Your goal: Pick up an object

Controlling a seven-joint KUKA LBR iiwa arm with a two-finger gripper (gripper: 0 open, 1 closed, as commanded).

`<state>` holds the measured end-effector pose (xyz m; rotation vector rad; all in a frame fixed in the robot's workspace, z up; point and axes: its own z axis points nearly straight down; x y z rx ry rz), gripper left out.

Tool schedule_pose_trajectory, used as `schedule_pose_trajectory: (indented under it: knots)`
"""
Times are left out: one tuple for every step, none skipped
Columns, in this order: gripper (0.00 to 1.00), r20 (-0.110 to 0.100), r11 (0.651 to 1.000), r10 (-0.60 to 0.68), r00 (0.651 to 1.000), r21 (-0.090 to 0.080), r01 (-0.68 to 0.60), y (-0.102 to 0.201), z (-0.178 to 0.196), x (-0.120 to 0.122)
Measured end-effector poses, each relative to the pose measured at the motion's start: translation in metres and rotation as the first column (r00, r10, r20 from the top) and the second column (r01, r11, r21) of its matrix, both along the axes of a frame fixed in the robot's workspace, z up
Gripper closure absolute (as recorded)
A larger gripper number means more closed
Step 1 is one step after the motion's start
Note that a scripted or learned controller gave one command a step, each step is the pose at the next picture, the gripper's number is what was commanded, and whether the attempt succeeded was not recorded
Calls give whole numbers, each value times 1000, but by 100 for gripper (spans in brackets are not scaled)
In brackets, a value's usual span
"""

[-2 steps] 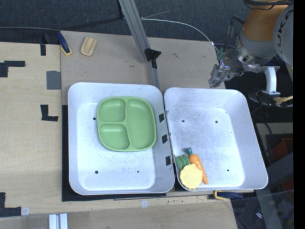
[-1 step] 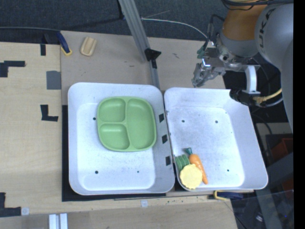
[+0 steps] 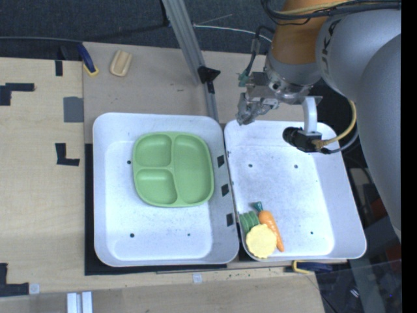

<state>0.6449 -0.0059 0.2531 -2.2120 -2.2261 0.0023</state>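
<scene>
Two white bins sit side by side below me. My gripper (image 3: 246, 115) hovers at the back left corner of the right bin (image 3: 339, 194); whether it is open, I cannot tell. A toy carrot (image 3: 270, 225) and yellow disc (image 3: 261, 242) lie at that bin's front left. A green divided plate (image 3: 173, 169) lies in the left bin (image 3: 111, 194).

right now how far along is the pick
Nothing looks done yet. The gripper hangs over the back left corner of the right bin, with nothing seen between its fingers. The carrot, the yellow piece and a green piece lie at that bin's front left, and the green plate sits in the left bin. Reaching, gripping and lifting are all left.
</scene>
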Motion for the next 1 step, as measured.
schedule_pose_trajectory:
  knots:
    - [100, 0, 1000, 0, 1000, -1, 0, 52, -18, -3]
